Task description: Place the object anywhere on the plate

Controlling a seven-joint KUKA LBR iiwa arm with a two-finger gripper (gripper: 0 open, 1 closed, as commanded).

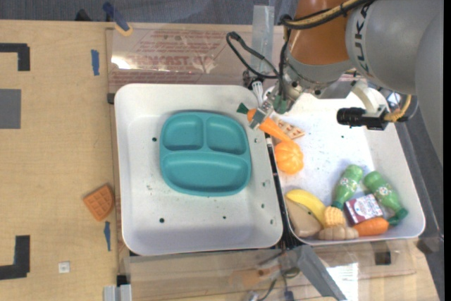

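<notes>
A toy carrot [271, 126] hangs pinched in the gripper [266, 109] above the seam between the two bins, its long axis running from ten o'clock down to four o'clock. The teal plate [206, 153] lies in the left bin [141, 215], toward eight o'clock from the gripper, so the coming carry looks short.

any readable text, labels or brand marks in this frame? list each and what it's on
"KU": black letters on the grey arm, near the wrist; the rest runs out of sight.
Red print on the clear plastic sheet behind the left bin: too blurred to read.
Label on the purple packet in the right bin: too small to read.
</notes>
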